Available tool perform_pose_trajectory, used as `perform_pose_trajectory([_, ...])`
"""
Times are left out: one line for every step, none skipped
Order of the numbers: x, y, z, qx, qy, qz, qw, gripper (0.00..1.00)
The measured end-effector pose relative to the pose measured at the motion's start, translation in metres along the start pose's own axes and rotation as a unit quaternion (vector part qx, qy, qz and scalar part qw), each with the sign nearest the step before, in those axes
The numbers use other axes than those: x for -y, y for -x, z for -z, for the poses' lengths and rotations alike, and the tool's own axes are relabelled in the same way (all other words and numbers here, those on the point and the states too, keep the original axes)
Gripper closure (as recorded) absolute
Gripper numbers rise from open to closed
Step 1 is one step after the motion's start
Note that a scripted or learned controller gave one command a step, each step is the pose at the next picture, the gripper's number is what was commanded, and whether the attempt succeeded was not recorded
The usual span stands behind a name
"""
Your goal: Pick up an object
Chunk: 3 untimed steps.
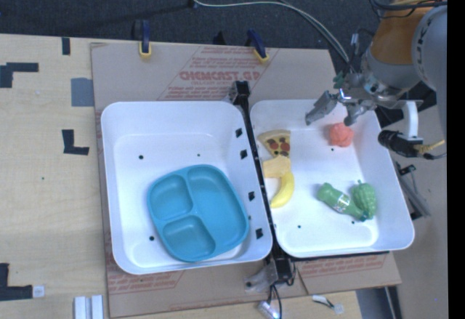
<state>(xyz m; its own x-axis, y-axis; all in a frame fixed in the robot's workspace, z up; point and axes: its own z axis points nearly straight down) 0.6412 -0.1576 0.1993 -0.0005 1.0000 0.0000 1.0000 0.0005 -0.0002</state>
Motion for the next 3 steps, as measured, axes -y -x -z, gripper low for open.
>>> perform_pose_trajectory([-0.026,-0.047,-0.095,-0.001,-0.002,0.002,1.0,0.0])
perform_pose_trajectory([-0.001,-0.062,-0.115,0.0,-0.001,0.0,1.0,0.0])
perform_pose_trajectory([0.038,-0.062,-0.113,0.0,0.001,0.0,1.0,0.0])
